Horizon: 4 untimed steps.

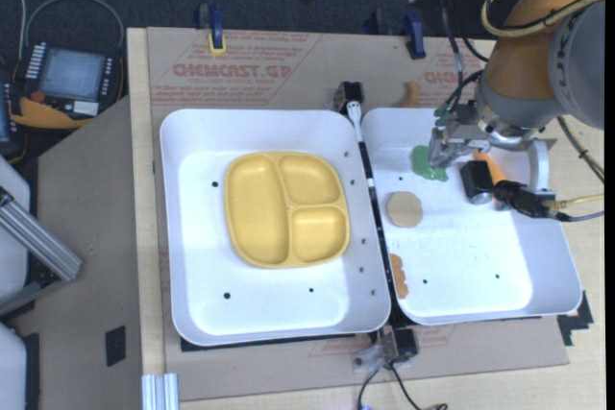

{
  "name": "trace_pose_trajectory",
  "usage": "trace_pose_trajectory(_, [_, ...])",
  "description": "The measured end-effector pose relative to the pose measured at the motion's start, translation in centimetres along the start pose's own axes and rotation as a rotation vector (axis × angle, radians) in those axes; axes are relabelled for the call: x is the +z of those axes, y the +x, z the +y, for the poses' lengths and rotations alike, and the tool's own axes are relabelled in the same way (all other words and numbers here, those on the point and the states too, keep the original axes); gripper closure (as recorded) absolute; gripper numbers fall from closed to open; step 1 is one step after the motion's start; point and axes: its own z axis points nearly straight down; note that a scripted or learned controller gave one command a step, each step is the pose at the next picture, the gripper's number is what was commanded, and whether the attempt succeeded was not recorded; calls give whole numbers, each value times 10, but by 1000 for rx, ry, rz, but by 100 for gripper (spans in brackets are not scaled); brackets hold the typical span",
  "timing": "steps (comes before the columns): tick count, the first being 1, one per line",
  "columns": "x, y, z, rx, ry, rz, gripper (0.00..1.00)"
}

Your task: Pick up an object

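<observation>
**Arm low over the green piece in the right bin**

The arm (pixel 524 62) reaches in from the right and bends down into the far part of the right bin (pixel 538 298). Its gripper (pixel 444 152) sits directly over a small green piece (pixel 426 162) near that bin's far left corner, so the step in hand looks like the descent or the close of a grasp on it. Whether the gripper is open or closed, and whether it has hold of anything, cannot be told: the wrist hardware hides it from above.

The green piece is small, irregular and soft-edged, perhaps a toy leaf or vegetable, and part of it is covered by the gripper. It lies on the bin floor, close to the wall that divides the two bins.

Other candidates lie in the same bin. A tan disc (pixel 405 208) sits just nearer the camera than the green piece, flat and round. A small orange piece (pixel 397 276) rests against the left wall, lower in the view. Another bit of orange (pixel 492 170) shows beside the gripper body.

The left bin (pixel 187 235) carries a yellow tray (pixel 286 207) with three compartments, well apart from the gripper.

If the green piece is the target, the next move calls for a firm close around it, then a straight lift clear of the bin wall. A thin, floppy piece may slip out, so the lift would be the real test.
</observation>
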Motion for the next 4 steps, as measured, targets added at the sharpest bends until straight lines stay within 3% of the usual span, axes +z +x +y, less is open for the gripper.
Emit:
trace_pose_trajectory(3, [-117, 7, 9, 0, 0, 0, 100])
trace_pose_trajectory(4, [-115, 55, 3, -3, 8, 3, 100])
